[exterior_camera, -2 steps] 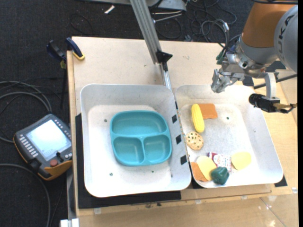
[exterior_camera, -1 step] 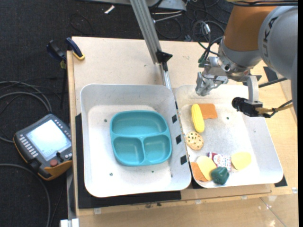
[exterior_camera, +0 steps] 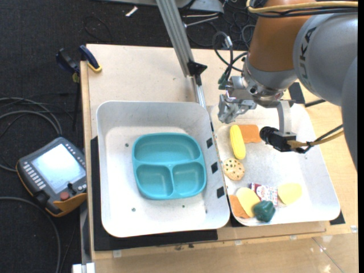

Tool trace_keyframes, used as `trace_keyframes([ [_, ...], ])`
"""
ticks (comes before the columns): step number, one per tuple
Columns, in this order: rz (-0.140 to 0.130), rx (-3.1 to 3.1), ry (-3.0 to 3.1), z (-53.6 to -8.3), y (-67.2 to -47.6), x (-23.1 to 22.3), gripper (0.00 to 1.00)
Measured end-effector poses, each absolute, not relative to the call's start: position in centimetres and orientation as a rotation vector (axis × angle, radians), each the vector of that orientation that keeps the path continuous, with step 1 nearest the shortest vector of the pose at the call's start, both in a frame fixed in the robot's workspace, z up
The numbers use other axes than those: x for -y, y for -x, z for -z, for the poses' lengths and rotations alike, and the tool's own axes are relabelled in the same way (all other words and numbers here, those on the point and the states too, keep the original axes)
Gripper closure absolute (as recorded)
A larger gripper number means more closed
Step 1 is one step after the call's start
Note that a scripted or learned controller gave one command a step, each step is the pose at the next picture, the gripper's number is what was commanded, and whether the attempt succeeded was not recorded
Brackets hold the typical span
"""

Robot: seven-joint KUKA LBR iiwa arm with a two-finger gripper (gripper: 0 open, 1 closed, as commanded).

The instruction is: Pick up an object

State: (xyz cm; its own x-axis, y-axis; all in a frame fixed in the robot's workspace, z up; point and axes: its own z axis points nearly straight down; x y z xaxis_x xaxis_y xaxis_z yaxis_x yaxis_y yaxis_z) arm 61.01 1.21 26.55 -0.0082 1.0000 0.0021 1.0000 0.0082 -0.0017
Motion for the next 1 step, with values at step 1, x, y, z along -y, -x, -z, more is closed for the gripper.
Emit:
trace_keyframes([
  [1, -0.003, 2.228, 2.210, -24.80, -58.91, -6.37, 1.00],
])
